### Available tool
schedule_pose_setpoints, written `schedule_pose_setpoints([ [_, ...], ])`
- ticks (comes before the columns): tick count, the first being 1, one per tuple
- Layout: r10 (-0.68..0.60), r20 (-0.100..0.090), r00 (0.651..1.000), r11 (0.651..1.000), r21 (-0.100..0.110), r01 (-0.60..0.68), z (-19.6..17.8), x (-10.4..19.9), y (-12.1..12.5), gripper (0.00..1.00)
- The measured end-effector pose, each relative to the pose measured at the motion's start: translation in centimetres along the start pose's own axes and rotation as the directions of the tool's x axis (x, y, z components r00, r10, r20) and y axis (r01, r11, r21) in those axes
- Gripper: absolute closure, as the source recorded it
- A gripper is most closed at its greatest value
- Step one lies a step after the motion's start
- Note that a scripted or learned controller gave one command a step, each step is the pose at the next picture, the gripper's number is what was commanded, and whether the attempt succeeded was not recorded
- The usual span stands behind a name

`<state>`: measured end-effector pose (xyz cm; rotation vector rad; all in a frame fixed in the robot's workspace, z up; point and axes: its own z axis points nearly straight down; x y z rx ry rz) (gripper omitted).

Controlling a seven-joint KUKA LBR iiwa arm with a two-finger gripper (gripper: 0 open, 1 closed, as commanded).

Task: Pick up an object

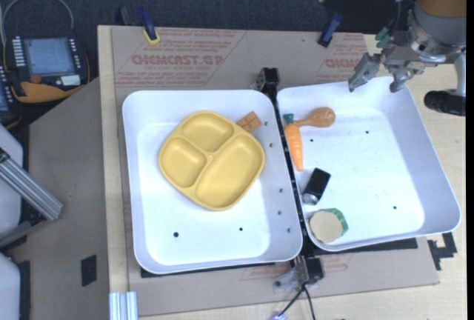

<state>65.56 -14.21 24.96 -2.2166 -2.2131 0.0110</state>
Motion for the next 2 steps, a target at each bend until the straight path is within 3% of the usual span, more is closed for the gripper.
schedule_pose_setpoints([
  [1,-0.002,0.002,1.0,1.0,-0.011,0.002,-0.6,0.0,0.2,0.0],
  [2,-0.002,0.001,1.0,1.0,-0.01,0.002,3.9,-0.4,1.0,0.0],
])
